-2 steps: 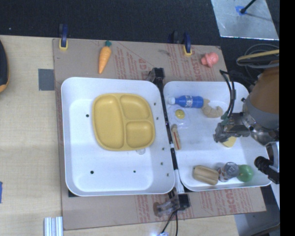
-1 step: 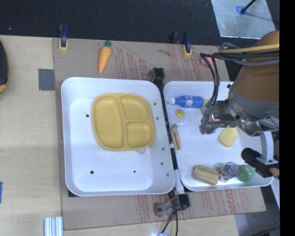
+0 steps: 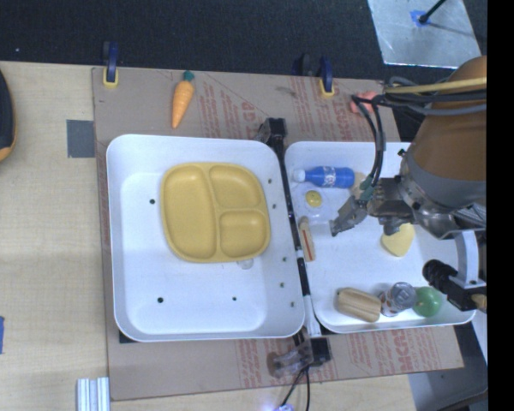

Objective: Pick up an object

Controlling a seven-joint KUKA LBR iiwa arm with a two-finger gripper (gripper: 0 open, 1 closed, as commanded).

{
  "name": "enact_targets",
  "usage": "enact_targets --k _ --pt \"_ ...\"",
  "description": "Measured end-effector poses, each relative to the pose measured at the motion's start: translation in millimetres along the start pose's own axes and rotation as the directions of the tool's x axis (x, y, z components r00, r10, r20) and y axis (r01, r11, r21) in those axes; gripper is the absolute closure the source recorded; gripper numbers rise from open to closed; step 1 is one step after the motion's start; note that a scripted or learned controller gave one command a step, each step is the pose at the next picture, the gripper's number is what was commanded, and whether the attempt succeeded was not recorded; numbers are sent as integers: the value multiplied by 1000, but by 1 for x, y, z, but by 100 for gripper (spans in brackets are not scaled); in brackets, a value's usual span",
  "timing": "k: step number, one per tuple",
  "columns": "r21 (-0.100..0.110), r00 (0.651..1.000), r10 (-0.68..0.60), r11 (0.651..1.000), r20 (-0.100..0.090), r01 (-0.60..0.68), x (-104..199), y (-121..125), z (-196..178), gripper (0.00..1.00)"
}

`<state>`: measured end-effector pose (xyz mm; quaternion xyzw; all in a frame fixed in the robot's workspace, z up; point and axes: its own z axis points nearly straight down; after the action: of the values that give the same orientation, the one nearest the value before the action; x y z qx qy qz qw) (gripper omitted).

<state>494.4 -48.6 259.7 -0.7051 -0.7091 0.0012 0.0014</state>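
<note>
The tool [image 3: 347, 218] hangs over the middle of the right bin [image 3: 360, 259], its dark fingers pointing left and down toward the bin's left wall. Whether the fingers stand apart or together cannot be told; nothing shows between them. In my judgement it carries nothing.

Nearest items: a small yellow disc [image 3: 313, 199] just above and left of the tool, and a thin brown stick [image 3: 306, 234] lying along the bin's left edge, just beside the tip. A blue bottle [image 3: 325, 177] lies on its side near the bin's top. A pale yellow lump [image 3: 398, 240] sits to the right, close under the wrist. Along the bottom edge lie a wooden block [image 3: 358, 304], a clear round piece [image 3: 400, 295] and a green ball [image 3: 427, 300], well apart from the tool.

The left bin [image 3: 137, 229] holds a yellow tray [image 3: 214, 211] with three compartments. A carrot [image 3: 182, 99] lies on the table beyond the bins.

Status: no pick is made. All candidate objects rest in place. Descent, closing and lift remain; the disc or stick looks the likeliest target.
</note>
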Motion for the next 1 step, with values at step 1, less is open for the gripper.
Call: enact_targets --k 1 --pt "-4 1000 -2 1000 1 2 19 76 20 0"
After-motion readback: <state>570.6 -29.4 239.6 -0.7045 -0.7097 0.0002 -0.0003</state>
